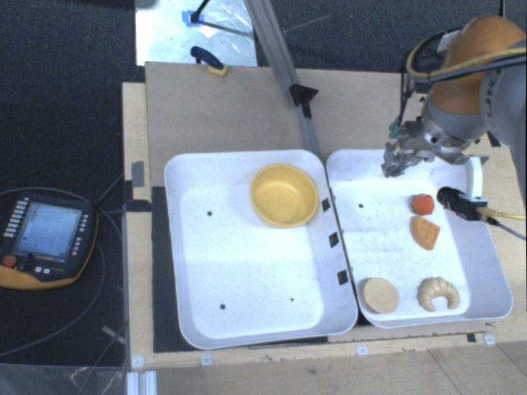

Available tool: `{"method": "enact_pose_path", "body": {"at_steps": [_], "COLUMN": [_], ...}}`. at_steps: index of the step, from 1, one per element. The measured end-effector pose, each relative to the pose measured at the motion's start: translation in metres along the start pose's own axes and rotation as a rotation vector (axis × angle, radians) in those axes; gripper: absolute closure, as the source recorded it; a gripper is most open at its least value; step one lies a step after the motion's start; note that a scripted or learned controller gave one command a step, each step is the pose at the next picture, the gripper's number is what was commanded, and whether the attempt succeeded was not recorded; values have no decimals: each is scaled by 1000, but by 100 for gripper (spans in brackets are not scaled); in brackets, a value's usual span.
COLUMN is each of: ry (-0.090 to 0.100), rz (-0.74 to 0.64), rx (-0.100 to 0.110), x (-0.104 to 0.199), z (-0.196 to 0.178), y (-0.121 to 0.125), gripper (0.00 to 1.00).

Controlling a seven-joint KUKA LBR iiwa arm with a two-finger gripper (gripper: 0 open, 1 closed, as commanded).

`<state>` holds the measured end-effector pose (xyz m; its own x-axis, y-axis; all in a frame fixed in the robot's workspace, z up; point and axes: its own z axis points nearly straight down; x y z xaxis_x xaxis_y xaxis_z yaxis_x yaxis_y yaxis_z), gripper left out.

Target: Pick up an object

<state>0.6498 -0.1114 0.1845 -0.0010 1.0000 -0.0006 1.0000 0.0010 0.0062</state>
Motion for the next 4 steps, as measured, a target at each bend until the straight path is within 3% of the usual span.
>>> {"method": "enact_pose_path", "body": {"at_steps": [1,2,4], "ry": [0,0,2], "rz": [-1,0,-3], "rx": [1,4,6], "x": [9,9,103], "z": [-55,-79,-62], "y": [3,3,-36], "gripper": [100,100,100]}}
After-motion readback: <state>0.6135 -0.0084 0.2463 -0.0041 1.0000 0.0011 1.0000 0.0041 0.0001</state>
